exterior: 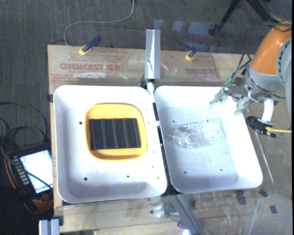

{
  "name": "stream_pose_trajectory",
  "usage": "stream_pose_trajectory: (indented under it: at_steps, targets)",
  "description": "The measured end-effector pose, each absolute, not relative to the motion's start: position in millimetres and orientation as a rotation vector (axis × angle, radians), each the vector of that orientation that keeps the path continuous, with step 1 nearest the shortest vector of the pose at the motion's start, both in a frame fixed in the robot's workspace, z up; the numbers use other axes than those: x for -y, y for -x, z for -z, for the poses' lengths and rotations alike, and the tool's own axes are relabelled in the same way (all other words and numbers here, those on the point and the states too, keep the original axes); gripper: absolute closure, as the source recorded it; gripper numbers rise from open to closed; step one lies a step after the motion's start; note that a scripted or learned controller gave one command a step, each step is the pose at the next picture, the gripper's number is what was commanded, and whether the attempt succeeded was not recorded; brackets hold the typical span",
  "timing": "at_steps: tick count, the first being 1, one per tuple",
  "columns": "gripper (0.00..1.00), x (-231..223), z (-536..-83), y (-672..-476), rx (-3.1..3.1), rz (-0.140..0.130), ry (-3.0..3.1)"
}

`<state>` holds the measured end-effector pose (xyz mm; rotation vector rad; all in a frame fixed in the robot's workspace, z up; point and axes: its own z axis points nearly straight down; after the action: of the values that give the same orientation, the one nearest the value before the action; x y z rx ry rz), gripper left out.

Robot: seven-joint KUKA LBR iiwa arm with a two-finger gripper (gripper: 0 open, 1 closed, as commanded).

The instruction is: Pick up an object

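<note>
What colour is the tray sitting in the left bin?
Yellow-orange rim with a dark, ribbed black centre: the tray shows clearly in the camera view.

My arm: grey and orange, with a pale metal tool end.

From my screen I see the arm (277,58) as a rounded bulk, its upper shell bright orange with a glossy highlight, and a light grey casing curving along its outer side. Below the orange band sits a grey ring-like wrist section. The gripper (229,101) is made of thin, pale metallic parts, with a small green-tinted spot near its mount. A white block-shaped piece hangs beside it, and under that a black fitting with a small yellow-orange mark. A thin yellowish cable runs from there, and dark cables loop near the wrist.
</note>
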<state>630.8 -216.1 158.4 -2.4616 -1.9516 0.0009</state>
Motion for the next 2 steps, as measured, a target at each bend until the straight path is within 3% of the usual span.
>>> stream_pose_trajectory:
  at_steps: [1, 2]
  targets:
    - [0.0, 216.6, -279.8, -598.2, 1.849, -0.004, 2.543]
    - [0.0, 135.1, -200.6, -483.3, 1.821, -0.004, 2.554]
